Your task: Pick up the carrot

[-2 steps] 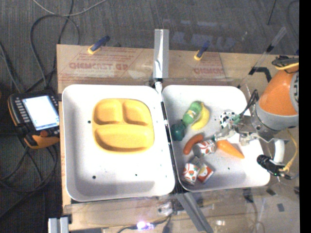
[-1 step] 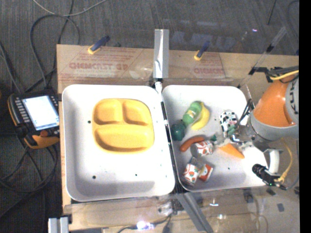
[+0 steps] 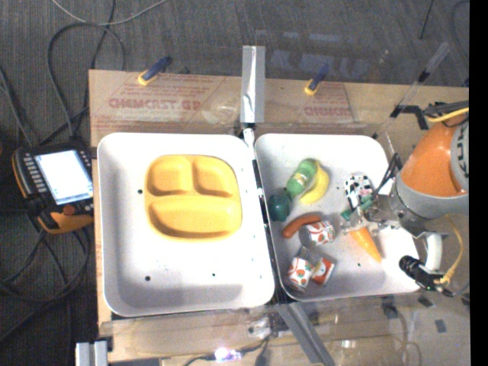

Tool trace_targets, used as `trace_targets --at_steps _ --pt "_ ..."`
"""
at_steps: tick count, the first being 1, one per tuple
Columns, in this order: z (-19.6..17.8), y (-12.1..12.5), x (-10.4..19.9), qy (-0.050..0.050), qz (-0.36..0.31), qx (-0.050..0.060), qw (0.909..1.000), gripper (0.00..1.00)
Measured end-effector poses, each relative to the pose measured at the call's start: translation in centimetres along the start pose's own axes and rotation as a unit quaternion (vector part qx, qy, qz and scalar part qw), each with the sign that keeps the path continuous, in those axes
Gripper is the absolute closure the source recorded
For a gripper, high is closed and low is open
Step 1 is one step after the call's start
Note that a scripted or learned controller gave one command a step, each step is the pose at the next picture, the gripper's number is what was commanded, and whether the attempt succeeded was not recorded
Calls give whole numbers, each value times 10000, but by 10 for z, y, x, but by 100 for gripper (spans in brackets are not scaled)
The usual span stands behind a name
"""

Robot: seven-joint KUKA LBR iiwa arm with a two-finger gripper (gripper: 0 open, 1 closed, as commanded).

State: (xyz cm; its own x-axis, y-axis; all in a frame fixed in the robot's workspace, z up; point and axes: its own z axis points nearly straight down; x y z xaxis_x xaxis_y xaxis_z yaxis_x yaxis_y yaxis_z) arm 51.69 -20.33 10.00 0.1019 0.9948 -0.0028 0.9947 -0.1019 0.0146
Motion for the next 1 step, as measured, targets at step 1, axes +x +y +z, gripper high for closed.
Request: trace_targets --at_steps 1 --pt "-102 -34 17 11 11 90 10000 100"
